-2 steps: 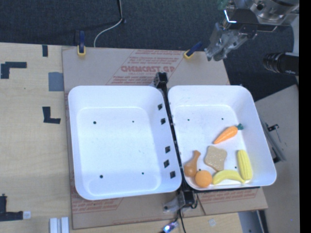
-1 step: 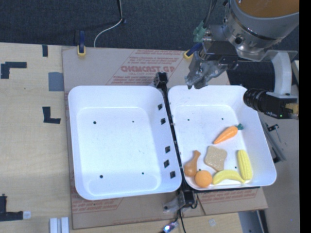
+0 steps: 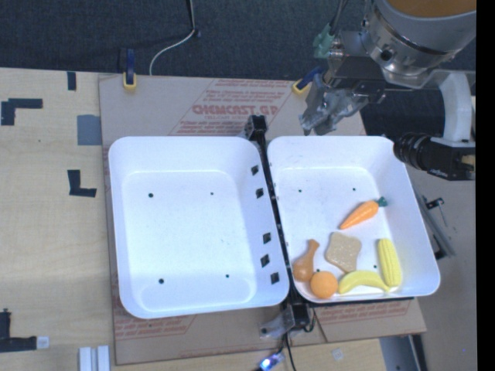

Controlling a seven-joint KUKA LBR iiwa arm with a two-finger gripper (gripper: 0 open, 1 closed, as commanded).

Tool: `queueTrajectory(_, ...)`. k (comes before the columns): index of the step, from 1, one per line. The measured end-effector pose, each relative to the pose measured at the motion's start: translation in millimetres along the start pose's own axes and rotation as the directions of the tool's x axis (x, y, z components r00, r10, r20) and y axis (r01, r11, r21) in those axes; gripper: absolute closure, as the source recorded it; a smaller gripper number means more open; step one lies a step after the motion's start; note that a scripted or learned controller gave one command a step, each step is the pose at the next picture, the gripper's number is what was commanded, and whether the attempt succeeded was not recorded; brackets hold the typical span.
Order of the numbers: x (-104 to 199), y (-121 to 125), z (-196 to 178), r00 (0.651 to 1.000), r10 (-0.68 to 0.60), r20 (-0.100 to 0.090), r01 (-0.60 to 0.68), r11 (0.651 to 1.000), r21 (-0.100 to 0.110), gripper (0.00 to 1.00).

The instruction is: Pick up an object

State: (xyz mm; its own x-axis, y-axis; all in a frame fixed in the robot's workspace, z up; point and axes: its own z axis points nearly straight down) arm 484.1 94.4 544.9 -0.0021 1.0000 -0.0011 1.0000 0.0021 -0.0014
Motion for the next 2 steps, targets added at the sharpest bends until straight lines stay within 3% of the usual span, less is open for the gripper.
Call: queueTrajectory(2,0.7,0.7,-19.5,1.0,-0.001,0.001,0.001,1.0,0.002,1.0)
